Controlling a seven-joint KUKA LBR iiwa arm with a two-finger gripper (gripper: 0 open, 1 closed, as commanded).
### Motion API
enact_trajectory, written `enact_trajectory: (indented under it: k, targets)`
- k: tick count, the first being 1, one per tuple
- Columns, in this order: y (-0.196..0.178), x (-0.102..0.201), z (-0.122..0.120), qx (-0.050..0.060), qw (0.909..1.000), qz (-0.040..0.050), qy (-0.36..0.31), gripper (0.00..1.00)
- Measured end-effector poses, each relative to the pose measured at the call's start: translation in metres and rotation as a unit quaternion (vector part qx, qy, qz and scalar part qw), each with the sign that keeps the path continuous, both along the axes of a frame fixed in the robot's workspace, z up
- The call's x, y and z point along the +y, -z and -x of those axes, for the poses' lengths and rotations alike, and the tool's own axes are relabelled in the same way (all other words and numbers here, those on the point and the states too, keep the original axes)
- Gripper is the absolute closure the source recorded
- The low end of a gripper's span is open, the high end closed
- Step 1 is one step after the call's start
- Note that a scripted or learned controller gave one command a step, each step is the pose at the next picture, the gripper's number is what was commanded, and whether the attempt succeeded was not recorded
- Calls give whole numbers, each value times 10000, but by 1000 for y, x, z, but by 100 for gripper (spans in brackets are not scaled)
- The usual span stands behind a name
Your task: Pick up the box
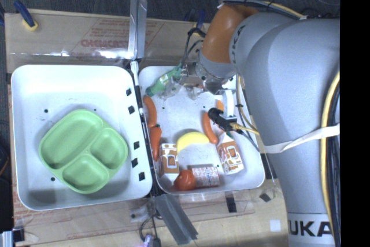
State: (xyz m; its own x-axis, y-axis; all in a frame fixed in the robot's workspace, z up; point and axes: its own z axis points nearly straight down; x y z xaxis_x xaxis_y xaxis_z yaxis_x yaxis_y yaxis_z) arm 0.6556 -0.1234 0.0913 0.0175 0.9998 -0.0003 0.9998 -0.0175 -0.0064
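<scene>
Three small brown-and-white boxes lie along the near side of the right bin [254, 177]: one at the left [169, 159], one at the right [230, 158], and one flat in the middle [204, 176]. My gripper [186, 79] hangs over the bin's far left part, below the orange band [222, 37]. It is next to a green bottle [162, 83] and well apart from all three boxes. Nothing shows in its grasp.
The right bin also holds orange sausage-like pieces [154, 137] [209, 126], a yellow lemon [192, 140] and a red tomato [185, 180]. A green divided plate [82, 150] lies in the left bin [34, 81]. The grey arm [289, 95] covers the bin's right side.
</scene>
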Motion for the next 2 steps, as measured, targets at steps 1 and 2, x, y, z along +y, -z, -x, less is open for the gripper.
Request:
enact_trajectory:
  k: [1, 2]
  targets:
    - [0, 0, 0, 0, 10000, 0, 0, 0]
    - [-10, 0, 0, 9, 10000, -3, -19, 100]
